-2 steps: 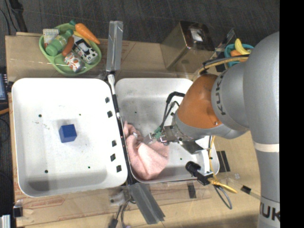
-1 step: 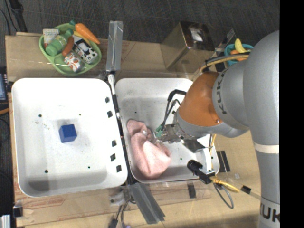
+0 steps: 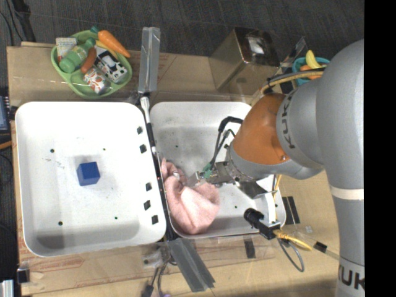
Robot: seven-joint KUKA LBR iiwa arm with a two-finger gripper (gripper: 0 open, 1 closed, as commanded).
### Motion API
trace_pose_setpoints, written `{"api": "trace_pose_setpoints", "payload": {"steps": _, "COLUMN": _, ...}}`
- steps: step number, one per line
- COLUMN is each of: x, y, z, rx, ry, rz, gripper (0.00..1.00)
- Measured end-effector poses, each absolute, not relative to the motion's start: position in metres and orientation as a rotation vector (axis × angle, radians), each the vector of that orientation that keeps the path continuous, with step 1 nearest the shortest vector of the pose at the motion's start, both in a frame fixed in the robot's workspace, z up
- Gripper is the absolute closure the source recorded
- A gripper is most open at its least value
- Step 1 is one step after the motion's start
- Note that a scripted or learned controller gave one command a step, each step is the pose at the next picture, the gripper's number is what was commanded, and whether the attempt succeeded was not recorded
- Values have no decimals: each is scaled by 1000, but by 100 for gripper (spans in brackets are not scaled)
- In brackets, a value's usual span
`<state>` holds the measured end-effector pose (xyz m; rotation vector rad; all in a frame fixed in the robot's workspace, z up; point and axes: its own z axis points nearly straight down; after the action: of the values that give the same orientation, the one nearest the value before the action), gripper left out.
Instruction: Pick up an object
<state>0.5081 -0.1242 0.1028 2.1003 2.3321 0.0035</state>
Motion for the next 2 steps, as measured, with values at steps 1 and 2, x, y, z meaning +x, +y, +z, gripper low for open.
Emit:
{"api": "trace_pose_setpoints", "payload": {"steps": 1, "x": 509, "y": -124, "z": 112, "rx": 2093, "ry": 2339, "rz": 2, "gripper": 100}}
{"api": "trace_pose_setpoints", "payload": {"steps": 2, "x": 509, "y": -124, "z": 112, "rx": 2093, "ry": 2338, "rz": 2, "gripper": 0}}
